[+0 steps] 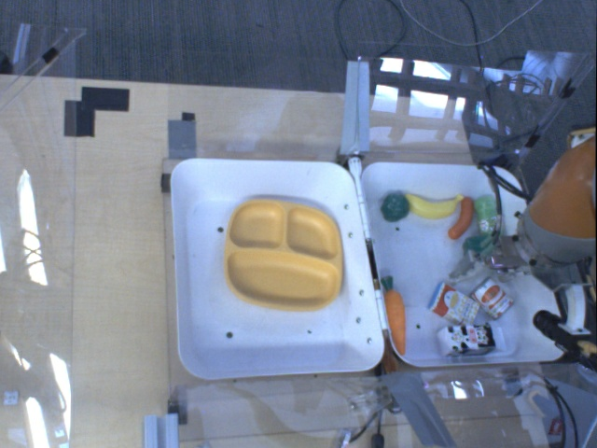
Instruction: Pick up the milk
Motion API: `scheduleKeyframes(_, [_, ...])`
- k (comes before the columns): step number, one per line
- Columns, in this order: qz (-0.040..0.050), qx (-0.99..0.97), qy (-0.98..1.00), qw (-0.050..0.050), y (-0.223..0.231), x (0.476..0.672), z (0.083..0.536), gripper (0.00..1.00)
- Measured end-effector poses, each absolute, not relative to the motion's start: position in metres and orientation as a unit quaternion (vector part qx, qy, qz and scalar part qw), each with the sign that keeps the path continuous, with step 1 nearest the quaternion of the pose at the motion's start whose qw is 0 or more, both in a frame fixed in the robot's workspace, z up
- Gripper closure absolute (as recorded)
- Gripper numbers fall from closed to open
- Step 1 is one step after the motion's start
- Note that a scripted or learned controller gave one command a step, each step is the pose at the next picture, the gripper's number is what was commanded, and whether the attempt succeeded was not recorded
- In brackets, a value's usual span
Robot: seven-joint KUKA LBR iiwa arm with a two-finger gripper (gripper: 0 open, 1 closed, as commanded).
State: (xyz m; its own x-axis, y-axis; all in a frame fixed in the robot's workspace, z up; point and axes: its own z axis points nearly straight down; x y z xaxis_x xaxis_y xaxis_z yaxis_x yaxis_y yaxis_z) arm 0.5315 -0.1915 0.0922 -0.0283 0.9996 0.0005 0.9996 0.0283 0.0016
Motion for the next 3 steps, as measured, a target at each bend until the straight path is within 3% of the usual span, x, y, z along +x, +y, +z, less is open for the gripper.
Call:
scheduleKeyframes(1, [0.0003, 0.706, 0.708, 0.001, -0.1214, 0.5268, 0.2359, 0.0])
scheduleKeyframes(2, [0.0, 0.704, 0.71, 0.0, -0.1209, 0.5288, 0.2434, 1.0])
scheduleKeyframes(3, [-0.0001, 0.704, 0.71, 0.0, -0.121, 0.5288, 0.2434, 0.0])
